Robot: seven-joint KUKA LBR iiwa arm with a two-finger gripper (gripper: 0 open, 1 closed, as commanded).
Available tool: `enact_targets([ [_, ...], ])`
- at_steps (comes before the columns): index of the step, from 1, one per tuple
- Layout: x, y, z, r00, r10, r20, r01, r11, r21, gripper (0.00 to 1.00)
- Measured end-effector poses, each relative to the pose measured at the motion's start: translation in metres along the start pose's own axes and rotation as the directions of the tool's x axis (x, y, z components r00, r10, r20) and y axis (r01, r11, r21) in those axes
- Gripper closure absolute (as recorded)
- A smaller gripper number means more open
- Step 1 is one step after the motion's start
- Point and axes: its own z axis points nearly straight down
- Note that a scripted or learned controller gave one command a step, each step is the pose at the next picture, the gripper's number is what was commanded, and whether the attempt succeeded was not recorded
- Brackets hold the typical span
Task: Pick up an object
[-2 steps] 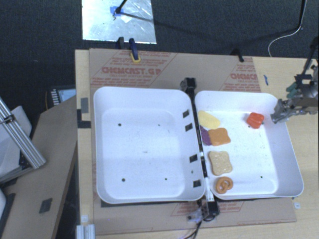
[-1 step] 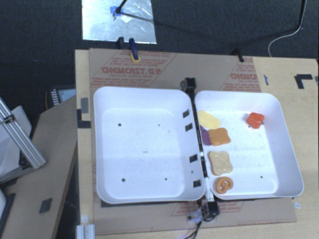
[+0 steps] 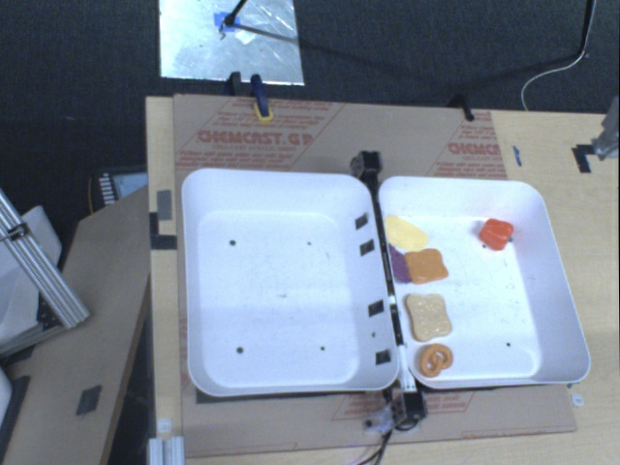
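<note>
The right bin [image 3: 542, 298] holds several toy food items. A red piece [image 3: 496, 232] lies alone near its far right. Along its left wall lie a yellow piece [image 3: 405, 232], a purple piece [image 3: 398, 263] partly under an orange-brown piece [image 3: 426, 265], a slice of toast [image 3: 427, 315] and a pretzel [image 3: 435, 359]. A small grey part of the arm [image 3: 610, 132] shows at the right edge, above the bench and well away from the bins.
The left bin [image 3: 281, 289] sits beside the right one, joined by a black clip strip [image 3: 378, 260]. Both rest on a cardboard sheet [image 3: 291, 129]. A shiny metal plate [image 3: 231, 27] lies beyond the bench.
</note>
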Motion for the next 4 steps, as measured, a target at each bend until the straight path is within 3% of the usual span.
enact_targets([
  [1,0.109,-0.027,0.001,1.000,-0.006,-0.003,0.006,1.000,0.003,1.00],
  [2,0.166,-0.026,0.076,1.000,-0.003,-0.001,0.003,1.000,0.009,1.00],
  [3,0.220,-0.007,-0.002,1.000,-0.002,-0.004,0.002,1.000,-0.005,1.00],
  [4,0.206,-0.020,0.178,1.000,0.007,0.003,-0.007,1.000,0.020,1.00],
])
